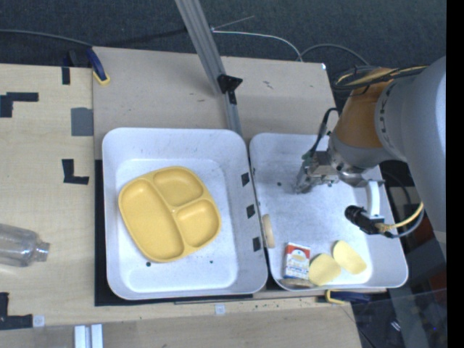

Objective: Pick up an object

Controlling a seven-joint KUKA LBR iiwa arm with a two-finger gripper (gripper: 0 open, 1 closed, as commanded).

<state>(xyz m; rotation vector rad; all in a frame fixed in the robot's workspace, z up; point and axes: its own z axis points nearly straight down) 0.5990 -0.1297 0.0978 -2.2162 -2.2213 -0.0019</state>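
Plastic, clear: a bottle [22, 246] lay on its side at the bench's left edge, well apart from both bins.

Left bin [109, 194] held one thing, a yellow divided plate [169, 212] with three compartments. It lay flat, slightly left of the bin's middle and turned at an angle to the walls.

Right bin [397, 267] held the smaller candidates, all crowded along its front edge. A red-and-white packet [296, 260] lay near the front left corner. Just beside it was a pale yellow piece [323, 269], and a second yellow piece [350, 257] touched or nearly touched that one. A small tan item [268, 230] sat by the wall between the two bins; what it was could not be told.

The gripper [303, 185] hung low over the back half of the right bin, over bare floor and well apart from the cluster at the front. Nothing was seen in its grasp, and whether it stood open or closed could not be made out at this sharpness.

Judgement: the step in hand was the approach, with no object yet taken. To do it well, the arm would need to travel toward the front edge and choose the outermost yellow piece or the packet. It should come down squarely over one item, since the close neighbours and the nearby front wall could spoil the closing.
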